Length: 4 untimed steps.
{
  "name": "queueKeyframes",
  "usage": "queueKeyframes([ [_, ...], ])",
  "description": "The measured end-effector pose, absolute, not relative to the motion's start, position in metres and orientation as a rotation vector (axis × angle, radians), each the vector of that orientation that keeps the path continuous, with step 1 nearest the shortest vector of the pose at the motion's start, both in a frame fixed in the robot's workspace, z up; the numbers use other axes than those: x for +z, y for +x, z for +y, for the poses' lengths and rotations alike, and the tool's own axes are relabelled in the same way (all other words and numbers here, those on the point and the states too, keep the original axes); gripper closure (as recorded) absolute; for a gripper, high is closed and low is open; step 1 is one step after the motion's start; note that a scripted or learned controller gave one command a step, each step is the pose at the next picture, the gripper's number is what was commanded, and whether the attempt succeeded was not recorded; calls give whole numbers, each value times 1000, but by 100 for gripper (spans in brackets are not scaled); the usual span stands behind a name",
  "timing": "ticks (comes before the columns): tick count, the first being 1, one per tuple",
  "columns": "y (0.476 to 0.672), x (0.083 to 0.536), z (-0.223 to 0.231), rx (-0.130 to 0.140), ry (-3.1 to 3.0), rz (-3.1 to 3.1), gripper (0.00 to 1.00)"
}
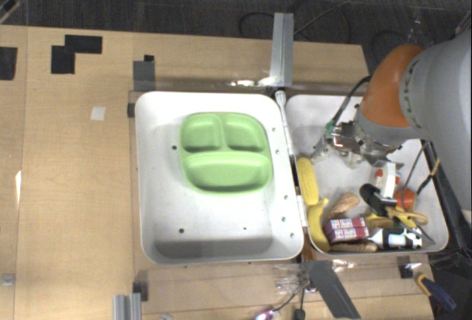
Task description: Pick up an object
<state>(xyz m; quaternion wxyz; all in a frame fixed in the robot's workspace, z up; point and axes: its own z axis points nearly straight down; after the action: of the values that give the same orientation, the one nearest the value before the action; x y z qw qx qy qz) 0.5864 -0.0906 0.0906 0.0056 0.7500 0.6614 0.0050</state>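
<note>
Over right bin's point(295, 113) middle, gripper point(341, 140) (jaw state — we cannot tell); corn cob point(307, 180) lies left-front, lengthwise along left wall.

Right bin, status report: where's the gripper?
Gripper over right bin, nothing visibly held. Corn cob, banana along left wall. Clutter heaped at near edge.
</note>
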Motion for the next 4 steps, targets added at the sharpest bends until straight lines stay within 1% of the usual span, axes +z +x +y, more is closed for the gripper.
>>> queueKeyframes([
  [1,533,91,-122,17,2372,2042,0],
  [2,497,191,-132,6,2277,2157,0],
  [3,533,93,-114,10,2095,2328,0],
  [4,502,92,-111,24,2259,2155,0],
])
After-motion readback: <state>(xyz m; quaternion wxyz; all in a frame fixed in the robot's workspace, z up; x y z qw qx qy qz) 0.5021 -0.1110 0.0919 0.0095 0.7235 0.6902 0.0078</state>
